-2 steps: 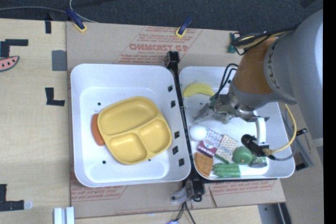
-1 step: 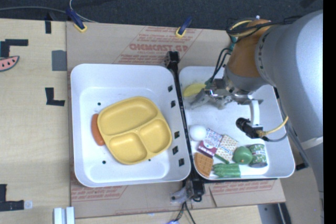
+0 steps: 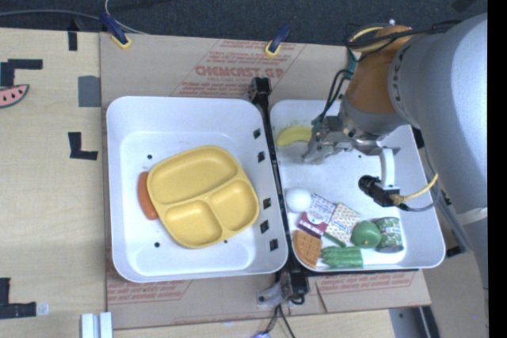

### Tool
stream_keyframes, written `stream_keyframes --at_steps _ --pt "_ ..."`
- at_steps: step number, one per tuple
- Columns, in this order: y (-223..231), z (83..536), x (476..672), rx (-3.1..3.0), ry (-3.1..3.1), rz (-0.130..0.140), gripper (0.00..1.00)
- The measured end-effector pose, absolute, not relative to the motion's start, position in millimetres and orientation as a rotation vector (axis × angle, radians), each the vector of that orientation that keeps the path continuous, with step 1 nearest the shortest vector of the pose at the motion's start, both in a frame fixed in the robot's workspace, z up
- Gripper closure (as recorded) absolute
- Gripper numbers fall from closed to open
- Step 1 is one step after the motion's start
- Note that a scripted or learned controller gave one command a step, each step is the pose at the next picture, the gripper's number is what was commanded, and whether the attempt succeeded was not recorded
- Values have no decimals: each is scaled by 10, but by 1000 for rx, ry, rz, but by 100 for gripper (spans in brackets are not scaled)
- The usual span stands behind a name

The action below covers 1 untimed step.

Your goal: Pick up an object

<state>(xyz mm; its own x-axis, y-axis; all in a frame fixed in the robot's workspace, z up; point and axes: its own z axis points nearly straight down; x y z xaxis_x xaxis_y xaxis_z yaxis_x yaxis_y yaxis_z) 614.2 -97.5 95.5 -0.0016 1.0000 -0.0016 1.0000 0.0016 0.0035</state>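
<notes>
The gripper (image 3: 317,148) is low in the upper part of the right bin (image 3: 424,245), just beside a yellow banana (image 3: 291,135) lying roughly horizontal near the bin's upper left corner. Finger state: cannot tell. A white egg (image 3: 299,199), packets (image 3: 333,216) and green items (image 3: 356,243) crowd the lower part. A yellow divided plate (image 3: 203,195) occupies the left bin (image 3: 131,119).

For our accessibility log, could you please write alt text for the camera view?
The grey arm's claw hangs in the right white bin beside a yellow banana, with small food items nearer the camera. The left white bin holds a yellow divided plastic tray.
</notes>
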Motion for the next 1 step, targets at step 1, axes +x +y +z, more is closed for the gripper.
stream_keyframes --at_steps 1 --pt "-974 954 6141 2217 2221 2 0"
